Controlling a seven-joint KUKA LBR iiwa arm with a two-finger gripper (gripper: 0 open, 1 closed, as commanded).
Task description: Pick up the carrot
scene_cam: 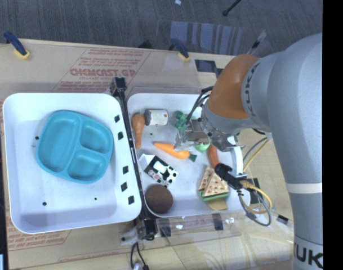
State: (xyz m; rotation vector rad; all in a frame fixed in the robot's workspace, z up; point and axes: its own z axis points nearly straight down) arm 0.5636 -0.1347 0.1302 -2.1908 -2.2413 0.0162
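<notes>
The carrot, probably light, stiff and a bit slick, is lying in the right bin just under the gripper, jaw state can't be told, and is best pinched mid-body.

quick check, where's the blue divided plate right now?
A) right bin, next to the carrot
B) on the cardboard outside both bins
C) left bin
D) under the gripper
C: the blue divided plate lies flat in the left bin, while the carrot and the gripper are over in the right bin.
</notes>
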